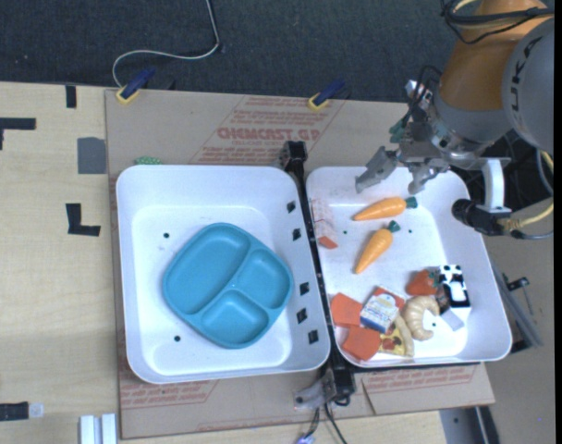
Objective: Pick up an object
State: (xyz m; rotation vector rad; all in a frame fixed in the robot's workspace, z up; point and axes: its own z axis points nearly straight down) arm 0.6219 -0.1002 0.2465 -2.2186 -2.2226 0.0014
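The hand [398, 171] hovers spread and empty above the right bin's [480, 276] far edge, just beside the upper carrot [380, 209], seemingly lining up a grasp. That carrot lies nearly crosswise, green end toward the arm. The 2nd carrot [374, 250] slants, its tip toward the near-left
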